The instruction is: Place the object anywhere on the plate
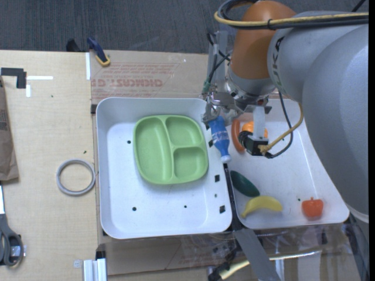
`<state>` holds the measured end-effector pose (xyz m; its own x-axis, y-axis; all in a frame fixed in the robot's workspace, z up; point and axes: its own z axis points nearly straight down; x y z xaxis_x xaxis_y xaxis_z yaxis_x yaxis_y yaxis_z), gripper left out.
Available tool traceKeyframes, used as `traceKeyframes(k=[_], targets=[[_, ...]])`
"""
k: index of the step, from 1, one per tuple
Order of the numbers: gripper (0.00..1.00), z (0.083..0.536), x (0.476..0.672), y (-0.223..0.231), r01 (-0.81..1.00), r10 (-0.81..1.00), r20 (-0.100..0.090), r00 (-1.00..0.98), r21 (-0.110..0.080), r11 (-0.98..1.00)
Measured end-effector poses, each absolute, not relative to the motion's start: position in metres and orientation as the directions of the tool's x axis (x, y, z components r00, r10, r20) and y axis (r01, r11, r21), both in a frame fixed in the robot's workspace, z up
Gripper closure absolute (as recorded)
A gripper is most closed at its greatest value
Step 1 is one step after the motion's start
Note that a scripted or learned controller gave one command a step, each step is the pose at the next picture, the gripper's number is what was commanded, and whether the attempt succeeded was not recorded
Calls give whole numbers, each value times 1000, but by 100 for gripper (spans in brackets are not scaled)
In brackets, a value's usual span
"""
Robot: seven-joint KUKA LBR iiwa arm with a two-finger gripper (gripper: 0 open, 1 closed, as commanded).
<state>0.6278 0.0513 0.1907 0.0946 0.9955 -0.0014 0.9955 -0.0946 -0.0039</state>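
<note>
A light green plate (pixel 171 149) with three compartments lies in the left white bin (pixel 158 221). My gripper (pixel 214 119) hangs over the divider between the two bins, just off the plate's upper right rim. It is shut on the top end of a blue bottle-like object with a white label (pixel 221 140). That object slants down and to the right from the fingers, above the bins' shared edge and right of the plate.
The right bin (pixel 293 174) holds an orange object (pixel 249 127) partly behind the wrist, a dark green item (pixel 244 184), a yellow banana (pixel 262 205) and a small red-orange fruit (pixel 312 208). A tape ring (pixel 76 176) lies on the bench to the left.
</note>
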Motion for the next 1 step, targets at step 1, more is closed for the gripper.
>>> traceKeyframes(k=[1], targets=[[100,181,629,131,998,998,-2,59,-4,-59]])
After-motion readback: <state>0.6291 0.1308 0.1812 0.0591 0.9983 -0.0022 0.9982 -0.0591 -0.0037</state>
